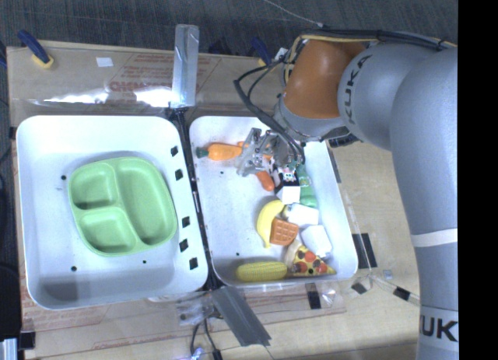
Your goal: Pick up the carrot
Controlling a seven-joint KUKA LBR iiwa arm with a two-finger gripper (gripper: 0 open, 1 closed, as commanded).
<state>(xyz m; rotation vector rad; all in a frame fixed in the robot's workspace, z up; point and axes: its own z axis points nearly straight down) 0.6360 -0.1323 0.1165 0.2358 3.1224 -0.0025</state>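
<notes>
From the camera above, the carrot lies in the right bin near its 11 o'clock corner, long axis 3-to-9, green end toward 9. The claw sits at its 3 o'clock end; its grip cannot be told.

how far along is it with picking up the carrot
Done: the hand has reached the right bin, right beside the carrot. In hand: closing in on the carrot, which lies on the bin floor near the back wall. Left: grasping and lifting it.
</notes>
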